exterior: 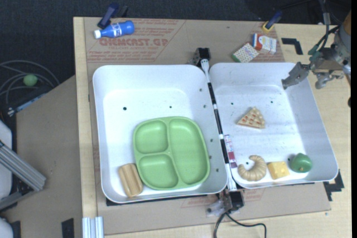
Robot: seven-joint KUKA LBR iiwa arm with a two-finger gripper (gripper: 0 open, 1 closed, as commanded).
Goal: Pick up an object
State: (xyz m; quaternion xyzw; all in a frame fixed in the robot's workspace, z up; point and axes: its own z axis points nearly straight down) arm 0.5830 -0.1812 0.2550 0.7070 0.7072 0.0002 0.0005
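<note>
The right bin [312, 120] holds a tan waffle wedge [251, 119] near its middle. Along its near edge lie a toy croissant [252, 168], a yellow block [278, 169] and a green pepper [300, 163]. In the left bin [111, 97] a green divided plate [169, 151] lies beside a tan bread stick [130, 179]. My gripper [305, 82] hangs over the far right corner of the right bin, open, with nothing between its fingers. It is well behind and to the right of the waffle wedge.
On the bench behind the bins lie a blue bottle [114, 29] and small toy boxes [254, 48]. A black clamp [203, 55] sits at the seam between the bins. Cables hang at the near edge [228, 209].
</note>
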